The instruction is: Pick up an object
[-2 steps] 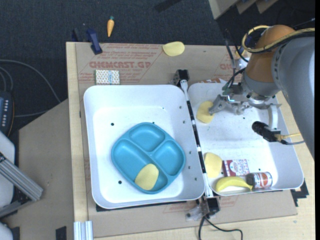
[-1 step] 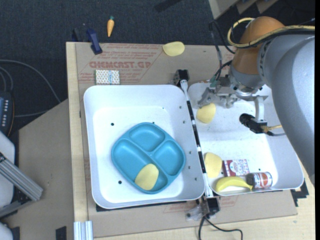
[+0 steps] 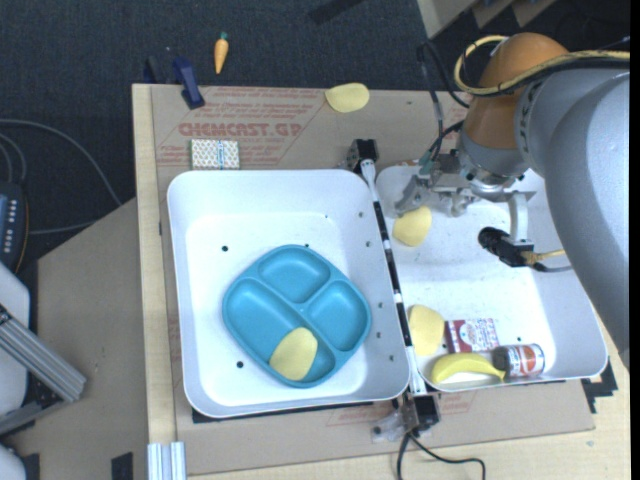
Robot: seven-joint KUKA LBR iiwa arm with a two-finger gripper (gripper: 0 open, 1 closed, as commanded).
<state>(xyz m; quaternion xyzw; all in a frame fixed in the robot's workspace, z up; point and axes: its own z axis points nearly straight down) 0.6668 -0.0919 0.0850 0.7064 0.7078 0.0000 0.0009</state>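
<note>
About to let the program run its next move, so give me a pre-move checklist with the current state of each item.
1. Hand over the right bin: ok, it sits at the bin's far left corner.
2. Target close to the hand: ok, a yellow piece lies just below it.
3. Piece actually held: cannot tell, the arm hides the contact.
4. Other items away from the hand: ok, banana, bottle and carton lie at the bin's near edge.
5. Left bin settled: ok, the blue tray lies flat with a yellow piece in its near compartment.
</note>
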